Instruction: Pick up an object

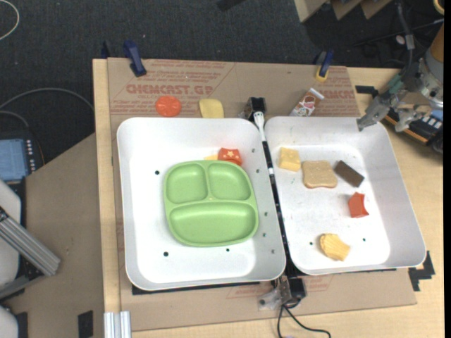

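Note:
The right bin (394, 189) holds several small items: a yellow cheese wedge (289, 158), a slice of toast (319, 174), a brown bar (348, 173), a red piece (358, 205) and a yellow crinkled piece (334, 246). In the left bin (134, 189) lies a green divided plate (210, 203), with a red strawberry-like piece (229, 155) at its far edge. My gripper (384, 122) hangs over the far right corner of the right bin, above its rim and away from every item. Its fingers stand apart, open, with nothing between them.
On the cardboard behind the bins lie an orange disc (168, 106), a yellow piece (211, 108) and a small packet (305, 104). Blue clamps (134, 58) (323, 63) hold the far edge of the board. A black clip (256, 106) sits where the bins meet.

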`<act>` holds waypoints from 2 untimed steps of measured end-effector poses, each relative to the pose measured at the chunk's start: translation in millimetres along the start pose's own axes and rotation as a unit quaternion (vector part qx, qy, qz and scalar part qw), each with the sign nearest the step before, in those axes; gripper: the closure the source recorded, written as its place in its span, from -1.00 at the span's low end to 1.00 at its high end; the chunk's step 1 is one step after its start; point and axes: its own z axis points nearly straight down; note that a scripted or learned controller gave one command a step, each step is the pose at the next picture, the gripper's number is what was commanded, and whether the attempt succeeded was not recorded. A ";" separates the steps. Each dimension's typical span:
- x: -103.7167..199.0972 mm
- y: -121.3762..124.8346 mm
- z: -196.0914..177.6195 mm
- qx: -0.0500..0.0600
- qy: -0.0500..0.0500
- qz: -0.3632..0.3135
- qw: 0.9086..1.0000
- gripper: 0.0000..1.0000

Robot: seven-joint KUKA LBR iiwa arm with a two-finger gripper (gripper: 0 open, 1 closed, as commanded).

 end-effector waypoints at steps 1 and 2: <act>-18.9 -80.5 84.1 0.006 0.002 0.003 1.000 -1.00; 6.8 -104.6 155.7 0.004 0.002 0.000 1.000 -1.00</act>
